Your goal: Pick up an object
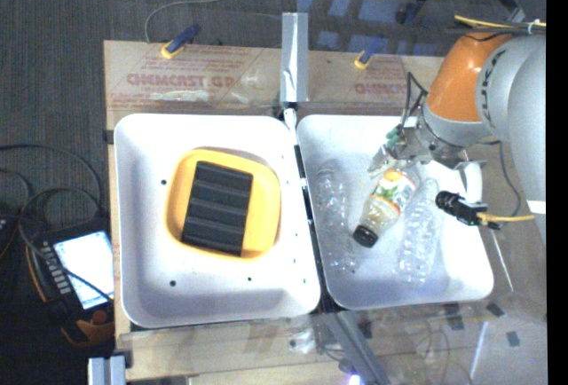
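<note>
Overhead, the arm point(497, 90) reaches in from the right over the right bin point(342, 130). Its gripper point(401, 153) sits low at the upper end of a small bottle point(383, 208). That bottle lies tilted in the bin, black cap toward the lower left, label light with green and orange marks. Whether the fingers are parted or closed around the bottle's base I cannot tell; the wrist hides them.

Just right of the bottle lies a clear plastic bottle point(419, 232), nearly alongside it. Another clear bottle point(330, 192) lies near the bin's left wall, hard to make out against the white.

The left bin point(142, 286) holds a yellow tray-like object point(266, 197) with a black ribbed block point(217, 207) resting on it, well apart from the gripper.
</note>
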`<state>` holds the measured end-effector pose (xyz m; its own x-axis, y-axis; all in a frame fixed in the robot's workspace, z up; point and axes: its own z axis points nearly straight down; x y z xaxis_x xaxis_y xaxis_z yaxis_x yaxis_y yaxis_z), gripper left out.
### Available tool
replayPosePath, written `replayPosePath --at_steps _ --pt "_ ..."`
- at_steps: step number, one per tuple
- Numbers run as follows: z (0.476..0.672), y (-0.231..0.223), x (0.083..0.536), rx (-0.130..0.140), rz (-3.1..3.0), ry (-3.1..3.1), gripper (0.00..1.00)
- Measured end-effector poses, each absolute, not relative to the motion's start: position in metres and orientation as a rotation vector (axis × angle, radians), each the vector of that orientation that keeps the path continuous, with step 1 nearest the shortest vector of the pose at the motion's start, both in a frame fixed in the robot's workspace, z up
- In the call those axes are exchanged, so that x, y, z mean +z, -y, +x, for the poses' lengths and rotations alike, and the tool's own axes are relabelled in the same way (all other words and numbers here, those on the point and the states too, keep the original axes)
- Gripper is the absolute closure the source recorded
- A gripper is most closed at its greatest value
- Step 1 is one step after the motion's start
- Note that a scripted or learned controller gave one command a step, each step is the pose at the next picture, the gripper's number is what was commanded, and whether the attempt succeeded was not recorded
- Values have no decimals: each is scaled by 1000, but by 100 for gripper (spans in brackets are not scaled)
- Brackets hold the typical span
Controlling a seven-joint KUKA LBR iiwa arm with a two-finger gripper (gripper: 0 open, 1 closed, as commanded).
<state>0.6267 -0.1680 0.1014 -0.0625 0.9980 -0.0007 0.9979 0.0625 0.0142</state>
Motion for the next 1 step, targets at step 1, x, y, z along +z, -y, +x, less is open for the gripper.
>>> replayPosePath --at_steps 1 --pt "669 93 194 -1 2066 -2366 100"
